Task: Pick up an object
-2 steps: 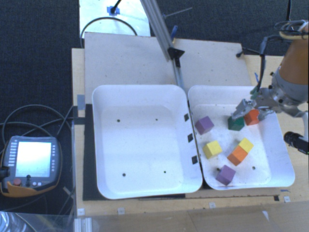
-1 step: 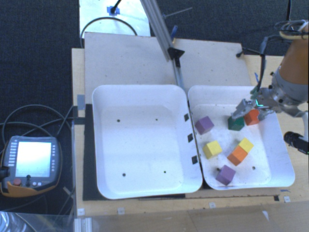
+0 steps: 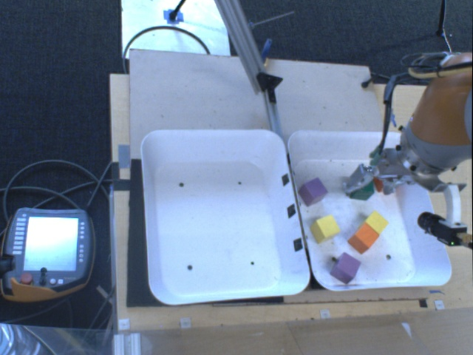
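Note:
The right bin point(image 3: 425, 268) holds several small blocks: a purple one point(image 3: 312, 191), a yellow one point(image 3: 324, 228), an orange one point(image 3: 363, 237) touching a second yellow one point(image 3: 376, 221), and another purple one point(image 3: 345, 267) near the front. My gripper point(image 3: 364, 179) hangs low over the bin's back middle, reaching in from the right. A green block point(image 3: 361, 193) shows just beneath it, partly covered by it, and a small red-orange piece point(image 3: 379, 186) sits beside that. Whether the green block is gripped is hidden from here.
The left bin point(image 3: 214, 143) stands next to the right one, with black clips point(image 3: 290, 211) along the shared wall. A slanted metal pole point(image 3: 244, 32) crosses the back of the bench. A teach pendant point(image 3: 46, 254) lies on the floor at left.

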Controlling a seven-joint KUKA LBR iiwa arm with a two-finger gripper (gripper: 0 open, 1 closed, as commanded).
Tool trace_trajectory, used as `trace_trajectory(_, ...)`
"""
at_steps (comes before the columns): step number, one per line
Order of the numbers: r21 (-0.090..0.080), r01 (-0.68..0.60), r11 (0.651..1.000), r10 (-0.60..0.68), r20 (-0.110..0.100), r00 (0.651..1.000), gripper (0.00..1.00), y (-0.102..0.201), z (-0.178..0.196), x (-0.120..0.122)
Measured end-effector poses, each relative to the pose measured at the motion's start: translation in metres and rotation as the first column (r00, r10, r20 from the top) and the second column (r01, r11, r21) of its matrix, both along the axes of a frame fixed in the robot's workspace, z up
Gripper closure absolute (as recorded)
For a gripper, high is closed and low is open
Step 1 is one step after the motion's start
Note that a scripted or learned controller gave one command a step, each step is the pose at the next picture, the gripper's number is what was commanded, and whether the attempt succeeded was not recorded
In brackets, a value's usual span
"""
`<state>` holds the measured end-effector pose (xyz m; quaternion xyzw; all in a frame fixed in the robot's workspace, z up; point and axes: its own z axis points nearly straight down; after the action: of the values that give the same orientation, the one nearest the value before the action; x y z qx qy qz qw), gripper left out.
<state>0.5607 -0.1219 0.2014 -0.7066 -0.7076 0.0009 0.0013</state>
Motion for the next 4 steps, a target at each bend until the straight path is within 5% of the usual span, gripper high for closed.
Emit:
trace_trajectory(2, 0.000, -0.001, 1.000, 0.001, 0.000, 1.000, 0.00, -0.003, -0.114, -0.003)
trace_trajectory(3, -0.001, -0.003, 1.000, 0.003, 0.007, 1.000, 1.00, -0.003, -0.100, -0.001)
trace_trajectory(4, -0.002, -0.004, 1.000, 0.004, 0.010, 1.000, 1.00, 0.002, -0.048, 0.009)
